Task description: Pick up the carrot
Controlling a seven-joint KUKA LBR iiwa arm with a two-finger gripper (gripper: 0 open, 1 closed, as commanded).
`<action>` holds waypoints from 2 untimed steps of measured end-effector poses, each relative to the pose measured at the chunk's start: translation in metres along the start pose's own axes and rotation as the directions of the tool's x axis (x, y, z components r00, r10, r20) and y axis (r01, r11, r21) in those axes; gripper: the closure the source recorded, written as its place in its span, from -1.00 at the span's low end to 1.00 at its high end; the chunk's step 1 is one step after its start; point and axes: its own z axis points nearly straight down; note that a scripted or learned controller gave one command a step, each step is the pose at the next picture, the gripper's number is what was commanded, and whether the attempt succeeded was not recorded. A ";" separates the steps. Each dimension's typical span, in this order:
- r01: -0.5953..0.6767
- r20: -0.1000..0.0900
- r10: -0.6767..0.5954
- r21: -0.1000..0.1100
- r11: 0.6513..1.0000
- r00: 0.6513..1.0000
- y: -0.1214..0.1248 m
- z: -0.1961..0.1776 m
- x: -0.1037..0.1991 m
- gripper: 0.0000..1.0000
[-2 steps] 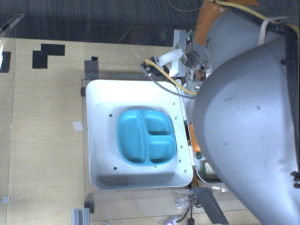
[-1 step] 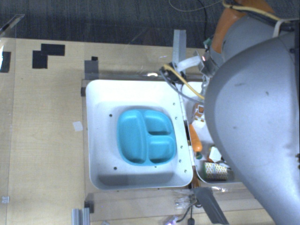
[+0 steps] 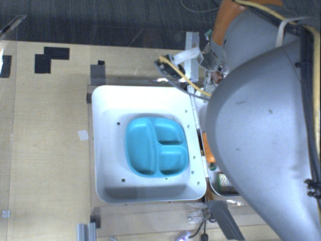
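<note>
Camera view shows my grey arm (image 3: 261, 134) covering the right bin; an orange sliver, likely the carrot (image 3: 211, 157), peeks out at three o'clock of the blue divided tray (image 3: 156, 145); pincer state I cannot tell, so I judge I'm mid-reach and next must seat on it

Blue tray in the left bin

A blue divided tray (image 3: 156, 146) lay centred in the white bin (image 3: 108, 134); black tape marks (image 3: 50, 59) sat up-left of that bin.

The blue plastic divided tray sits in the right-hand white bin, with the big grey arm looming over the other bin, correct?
Not quite. The blue plastic divided tray sits in the left-hand white bin, as the camera view shows. The big grey arm looms over the other bin, on the right.
</note>
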 end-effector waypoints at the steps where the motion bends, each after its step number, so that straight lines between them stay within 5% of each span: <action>1: 0.001 0.004 -0.001 -0.001 1.000 1.000 0.071 0.070 0.004 1.00; 2: 0.063 -0.001 -0.063 0.000 0.998 0.998 -0.015 -0.004 0.023 1.00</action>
